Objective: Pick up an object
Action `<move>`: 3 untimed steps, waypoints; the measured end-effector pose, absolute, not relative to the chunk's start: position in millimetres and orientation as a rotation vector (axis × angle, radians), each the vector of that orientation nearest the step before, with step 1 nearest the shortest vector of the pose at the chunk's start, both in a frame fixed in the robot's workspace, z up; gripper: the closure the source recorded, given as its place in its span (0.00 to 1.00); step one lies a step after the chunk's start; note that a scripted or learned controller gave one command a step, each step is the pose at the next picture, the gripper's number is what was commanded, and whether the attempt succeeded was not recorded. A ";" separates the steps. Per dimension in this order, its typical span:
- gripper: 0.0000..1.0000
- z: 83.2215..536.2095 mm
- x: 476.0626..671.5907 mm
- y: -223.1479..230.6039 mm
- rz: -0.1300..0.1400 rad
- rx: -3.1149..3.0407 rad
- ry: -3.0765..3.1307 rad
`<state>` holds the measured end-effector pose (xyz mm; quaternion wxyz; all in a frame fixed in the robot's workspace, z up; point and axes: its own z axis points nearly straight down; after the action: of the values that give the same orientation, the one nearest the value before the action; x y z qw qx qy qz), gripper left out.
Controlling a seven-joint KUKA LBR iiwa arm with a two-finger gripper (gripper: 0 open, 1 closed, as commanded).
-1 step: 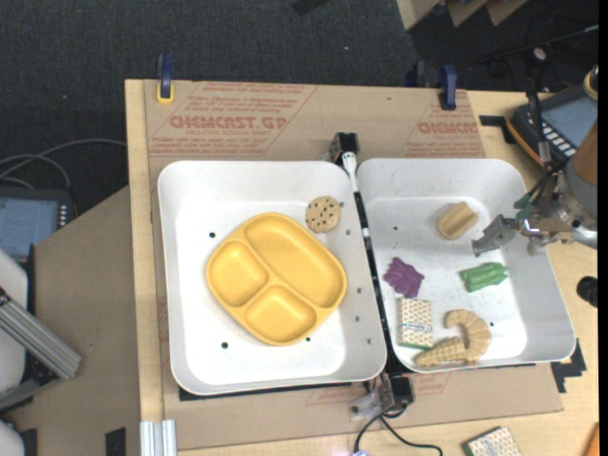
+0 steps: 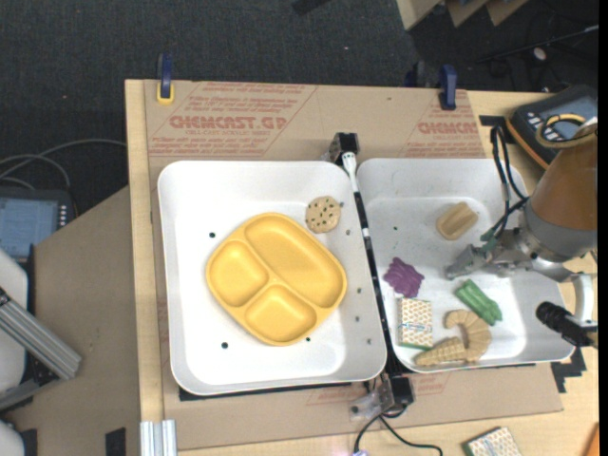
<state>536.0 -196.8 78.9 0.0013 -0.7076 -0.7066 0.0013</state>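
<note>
The grey two-finger tool (image 2: 467,264) reaches in from the right over the right shallow white plastic bin (image 2: 418,183), low over its floor, its tip pointing left. Its fingers look spread apart with nothing between them, so it is released and grasping nothing.

Just below the tool lies a small green oblong toy piece (image 2: 478,302), close to the fingertips but apart from them. Above the tool, near the bin's upper middle, sits a tan rounded block like a piece of bread (image 2: 456,220). To the tool's left lies a purple crinkled toy piece (image 2: 404,276), and below that a pale rectangular cracker-like card with coloured specks (image 2: 415,318). Along the bin's lower edge lies a tan cone-shaped toy (image 2: 446,352), touching a tan curved piece (image 2: 469,328) just beside it.

The left shallow white plastic bin (image 2: 190,340) holds a yellow plastic divided plate with 3 compartments (image 2: 275,277), set at a slant near the middle. A round brown chocolate-chip cookie (image 2: 323,214) lies just beyond the plate's upper right edge.

Both bins rest side by side on the brown cardboard-covered bench (image 2: 228,122).
</note>
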 end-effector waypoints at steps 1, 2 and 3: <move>0.00 84.0 476.1 -189.8 0.004 -2.220 -2.215; 1.00 94.7 479.3 -189.9 -0.001 -2.224 -2.221; 1.00 84.0 533.4 -143.6 -0.005 -2.216 -2.232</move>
<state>533.4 -143.6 84.0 -0.0016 -0.7046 -0.7096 -0.0015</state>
